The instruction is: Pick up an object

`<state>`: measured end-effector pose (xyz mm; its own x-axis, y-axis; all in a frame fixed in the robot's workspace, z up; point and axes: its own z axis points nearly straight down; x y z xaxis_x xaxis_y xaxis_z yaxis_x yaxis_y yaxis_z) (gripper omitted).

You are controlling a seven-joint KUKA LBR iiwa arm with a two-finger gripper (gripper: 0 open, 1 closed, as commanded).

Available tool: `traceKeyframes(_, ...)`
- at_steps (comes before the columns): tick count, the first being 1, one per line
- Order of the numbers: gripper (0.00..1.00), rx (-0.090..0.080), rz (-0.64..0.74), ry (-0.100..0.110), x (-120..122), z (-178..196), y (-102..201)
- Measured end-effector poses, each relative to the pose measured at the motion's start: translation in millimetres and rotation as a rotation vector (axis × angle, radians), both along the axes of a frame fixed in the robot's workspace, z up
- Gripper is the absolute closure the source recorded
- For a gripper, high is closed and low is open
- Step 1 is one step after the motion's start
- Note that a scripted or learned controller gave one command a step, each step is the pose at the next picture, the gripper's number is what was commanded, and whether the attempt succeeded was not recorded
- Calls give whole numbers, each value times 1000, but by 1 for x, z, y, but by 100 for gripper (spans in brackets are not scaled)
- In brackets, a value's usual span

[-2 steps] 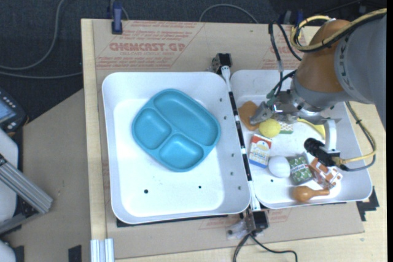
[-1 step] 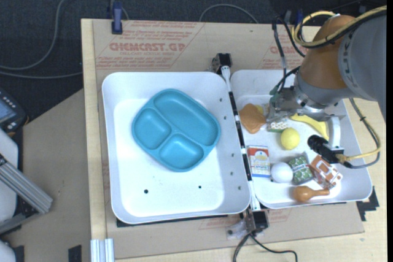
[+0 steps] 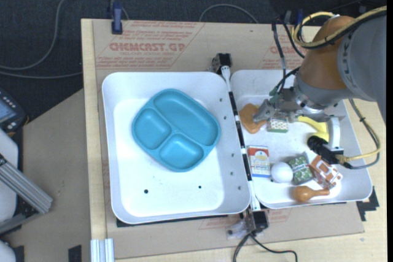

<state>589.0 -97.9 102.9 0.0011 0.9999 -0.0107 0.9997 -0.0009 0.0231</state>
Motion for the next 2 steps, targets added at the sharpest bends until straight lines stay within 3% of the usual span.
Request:
traceKeyframes(1, 0, 12, 0, 19, 13, -16, -25)
traceKeyframes(2, 100, 9, 1, 15, 13, -5, -25)
